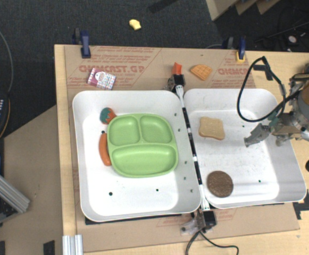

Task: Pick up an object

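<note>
Hovered over right bin [282, 190], hand [252, 138] empty, opening impossible to judge; sat near bread slice [211, 128], well apart from brown cookie [219, 184].

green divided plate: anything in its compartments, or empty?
Empty. All three compartments of the green plate show bare green; the hot dog lies beside it in the left bin.

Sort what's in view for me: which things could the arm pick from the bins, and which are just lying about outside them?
In the bins:
bread slice
brown cookie
green divided plate
orange sausage
small round toy

Lying about:
waffle piece and pink packet on the board
yellow bit on the floor
</note>
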You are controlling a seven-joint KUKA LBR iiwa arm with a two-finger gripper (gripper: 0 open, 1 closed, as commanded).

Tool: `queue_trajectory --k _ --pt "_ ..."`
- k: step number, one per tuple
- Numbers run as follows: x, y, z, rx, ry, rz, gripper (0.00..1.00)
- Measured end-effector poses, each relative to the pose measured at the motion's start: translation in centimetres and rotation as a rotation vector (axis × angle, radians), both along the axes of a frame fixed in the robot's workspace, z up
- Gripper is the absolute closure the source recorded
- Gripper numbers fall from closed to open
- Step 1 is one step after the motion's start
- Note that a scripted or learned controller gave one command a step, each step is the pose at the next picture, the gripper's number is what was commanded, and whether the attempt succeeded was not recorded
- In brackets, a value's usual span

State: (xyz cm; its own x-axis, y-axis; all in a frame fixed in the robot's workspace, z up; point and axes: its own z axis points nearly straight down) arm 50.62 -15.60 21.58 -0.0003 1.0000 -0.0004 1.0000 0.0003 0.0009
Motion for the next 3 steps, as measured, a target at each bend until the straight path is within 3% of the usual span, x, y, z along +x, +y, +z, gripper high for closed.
queue_trajectory --k 1,2,3 --pt "10.1 1.8 -2.8 -0.001 -0.002 0.003 0.0" --pt "12.5 5.0 -10.5 0.003 0.008 0.003 0.0" --pt "12.5 5.0 -13.0 0.001 -0.001 0.0 0.0"
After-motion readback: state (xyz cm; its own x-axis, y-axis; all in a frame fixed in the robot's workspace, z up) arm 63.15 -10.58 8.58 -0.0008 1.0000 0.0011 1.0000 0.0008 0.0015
